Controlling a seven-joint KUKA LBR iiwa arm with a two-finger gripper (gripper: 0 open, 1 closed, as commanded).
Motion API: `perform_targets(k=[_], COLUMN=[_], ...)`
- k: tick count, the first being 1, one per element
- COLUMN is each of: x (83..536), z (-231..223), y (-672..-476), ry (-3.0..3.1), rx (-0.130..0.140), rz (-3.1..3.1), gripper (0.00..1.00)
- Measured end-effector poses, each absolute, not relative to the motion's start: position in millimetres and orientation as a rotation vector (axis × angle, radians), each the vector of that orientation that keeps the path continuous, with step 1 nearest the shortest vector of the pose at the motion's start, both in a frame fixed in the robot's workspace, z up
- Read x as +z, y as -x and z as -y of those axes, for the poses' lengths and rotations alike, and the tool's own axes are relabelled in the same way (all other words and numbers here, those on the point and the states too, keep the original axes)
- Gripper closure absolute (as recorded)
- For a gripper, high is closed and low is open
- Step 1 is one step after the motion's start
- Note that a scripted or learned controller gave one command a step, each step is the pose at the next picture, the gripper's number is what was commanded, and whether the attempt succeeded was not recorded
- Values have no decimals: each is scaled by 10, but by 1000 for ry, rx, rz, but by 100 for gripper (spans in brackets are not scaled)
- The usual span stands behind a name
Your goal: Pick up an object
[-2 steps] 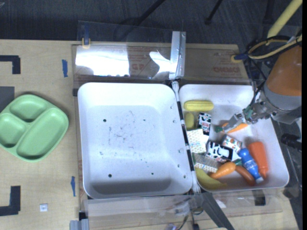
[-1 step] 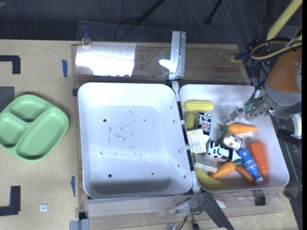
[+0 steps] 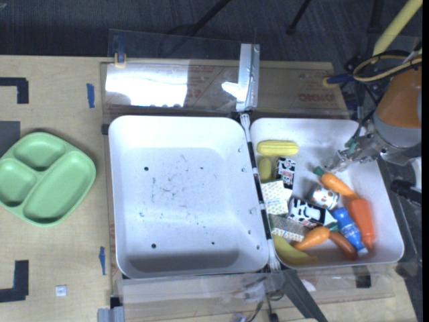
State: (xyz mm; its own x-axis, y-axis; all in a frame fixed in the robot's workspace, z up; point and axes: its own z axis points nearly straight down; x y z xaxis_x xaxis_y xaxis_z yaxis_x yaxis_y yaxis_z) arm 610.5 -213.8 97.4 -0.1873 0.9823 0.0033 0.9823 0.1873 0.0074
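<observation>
The right bin (image 3: 392, 250) holds a heap of toys. Among them are a yellow block (image 3: 277, 147), a black-and-white carton (image 3: 287, 170), an orange carrot (image 3: 337, 182), a red-orange piece (image 3: 362, 220), a blue bottle (image 3: 349, 229), a cow-patterned box (image 3: 305, 211) and a banana (image 3: 293, 252). My gripper (image 3: 350, 151) hangs low over the bin's upper right part, just above and right of the carrot's tip. Nothing is visibly held in it. The orange band of the arm (image 3: 402, 102) sits behind it.
The left bin (image 3: 127, 180) lies beside the right one, a ridge between them. A green divided plate (image 3: 45, 178) rests on the bench at far left. A clear plastic panel (image 3: 177, 79) stands behind the bins. Cables hang at the upper right.
</observation>
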Motion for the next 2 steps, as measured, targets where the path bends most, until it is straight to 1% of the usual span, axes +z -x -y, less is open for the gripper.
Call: perform_targets(k=[1,2], x=[971,867], z=[2107,1409], y=[-6110,-5569], ry=[-2001,-2082], rx=[17,4], rz=[-2426,-2350], gripper=[0,0])
